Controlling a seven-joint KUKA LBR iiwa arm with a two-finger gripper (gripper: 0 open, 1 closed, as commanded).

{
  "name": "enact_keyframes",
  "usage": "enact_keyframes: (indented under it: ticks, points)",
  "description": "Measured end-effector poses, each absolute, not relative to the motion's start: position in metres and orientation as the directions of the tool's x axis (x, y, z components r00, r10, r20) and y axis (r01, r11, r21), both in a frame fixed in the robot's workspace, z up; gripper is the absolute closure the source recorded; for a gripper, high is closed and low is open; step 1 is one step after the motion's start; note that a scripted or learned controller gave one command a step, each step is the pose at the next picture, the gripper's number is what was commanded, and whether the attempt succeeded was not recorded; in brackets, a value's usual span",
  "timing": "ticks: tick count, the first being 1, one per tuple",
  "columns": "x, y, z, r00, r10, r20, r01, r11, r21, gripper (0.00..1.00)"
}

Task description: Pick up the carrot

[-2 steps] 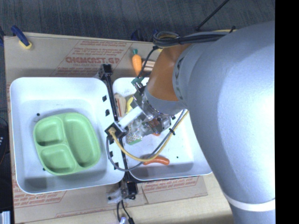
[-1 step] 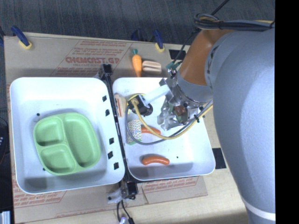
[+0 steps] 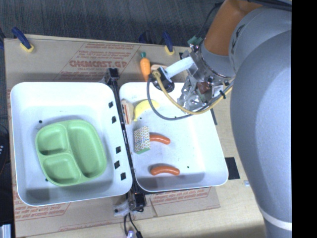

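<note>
The carrot (image 3: 144,67) lies outside both bins, on the brown cardboard sheet (image 3: 94,58) just beyond the far rim of the right bin (image 3: 198,148). Its long axis runs roughly away from the camera, green top toward the far edge of the table (image 3: 237,202) and orange tip pointing back at the bin rim. Red print on the cardboard beside it reads "CHEMCAST GP"; the smaller lines around it are too fine to read.

The claw (image 3: 195,95) hangs over the far right part of the right bin, to the right of the carrot and apart from it, wrapped in yellow cable; whether it is released or clenched cannot be told.

In the right bin, a yellow banana-like piece (image 3: 143,108) sits near the far left corner beside a sandwich-like item (image 3: 127,111) against the left wall. Below them lies a small patterned block (image 3: 141,140), then two sausages (image 3: 159,139) (image 3: 165,170), both lying crosswise.

The left bin (image 3: 29,98) holds a green divided tray (image 3: 71,151).
</note>
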State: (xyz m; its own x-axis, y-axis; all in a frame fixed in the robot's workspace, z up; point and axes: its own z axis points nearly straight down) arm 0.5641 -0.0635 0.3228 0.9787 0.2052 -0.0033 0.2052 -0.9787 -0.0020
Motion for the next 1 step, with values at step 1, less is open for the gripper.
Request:
enact_keyframes:
  ticks: [1]
  points:
    - [0.5516, -0.0068, 0.2384, 0.948, 0.317, -0.006, 0.317, -0.948, -0.005, 1.0]
